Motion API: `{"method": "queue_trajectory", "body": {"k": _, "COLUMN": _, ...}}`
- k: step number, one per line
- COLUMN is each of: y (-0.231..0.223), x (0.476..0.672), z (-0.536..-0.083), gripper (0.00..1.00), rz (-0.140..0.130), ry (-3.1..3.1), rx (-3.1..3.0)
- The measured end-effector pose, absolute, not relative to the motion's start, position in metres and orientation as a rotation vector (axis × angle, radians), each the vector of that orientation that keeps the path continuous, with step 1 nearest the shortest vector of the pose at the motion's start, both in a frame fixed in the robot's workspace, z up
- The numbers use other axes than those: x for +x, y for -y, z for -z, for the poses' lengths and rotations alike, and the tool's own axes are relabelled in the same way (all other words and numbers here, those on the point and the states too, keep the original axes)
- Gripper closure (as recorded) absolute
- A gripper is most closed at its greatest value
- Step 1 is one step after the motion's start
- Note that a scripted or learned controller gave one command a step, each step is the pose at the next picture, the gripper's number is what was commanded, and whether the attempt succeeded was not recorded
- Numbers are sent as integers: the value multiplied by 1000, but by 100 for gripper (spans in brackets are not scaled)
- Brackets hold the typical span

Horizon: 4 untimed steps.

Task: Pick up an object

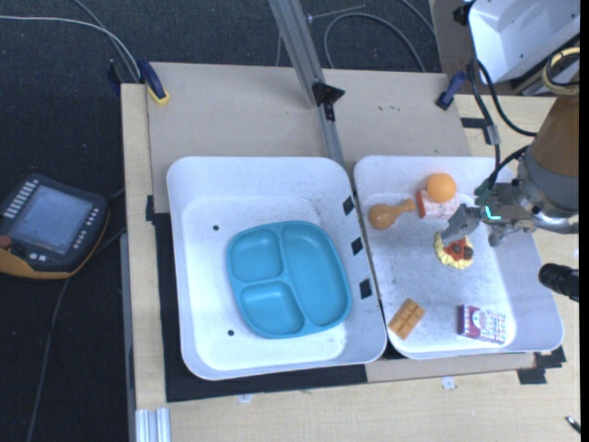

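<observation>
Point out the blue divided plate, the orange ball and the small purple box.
blue divided plate [288,277], camera view, central divider.
orange ball [442,187], camera view, top surface.
small purple box [482,323], camera view, printed face.

A blue plate [288,278] with 3 compartments is set in the left bin [198,187]. A handheld screen unit [48,223] is placed on the dark floor [55,81], left of the bench [239,109], with cables [64,12] trailed nearby.

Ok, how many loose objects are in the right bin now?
5: an orange ball at the far end, a wooden piece left, a yellow-red item under the gripper, a tan block and a purple-white box nearest.
</observation>
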State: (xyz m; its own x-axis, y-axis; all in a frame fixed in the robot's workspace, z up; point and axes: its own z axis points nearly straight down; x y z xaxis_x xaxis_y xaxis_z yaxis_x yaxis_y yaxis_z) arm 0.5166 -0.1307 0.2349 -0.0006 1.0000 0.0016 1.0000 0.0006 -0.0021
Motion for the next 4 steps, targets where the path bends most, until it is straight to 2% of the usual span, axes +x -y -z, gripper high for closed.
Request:
{"method": "queue_trajectory", "body": {"k": 1, "y": 131, "x": 517, "z": -235, "gripper": 0, "rz": 0, "ry": 2221, "rx": -2219}}
{"method": "queue_trajectory", "body": {"k": 2, "y": 133, "x": 520, "z": -192, "gripper": 0, "rz": -4, "ry": 2217, "rx": -2218}}
{"method": "queue_trajectory", "body": {"k": 3, "y": 130, "x": 509, "z": -138, "gripper": 0, "rz": -5, "ry": 2216, "rx": -2216}}
{"method": "queue_trajectory", "body": {"k": 4, "y": 129, "x": 508, "z": -86, "gripper": 0, "rz": -2, "ry": 2218, "rx": -2218}}
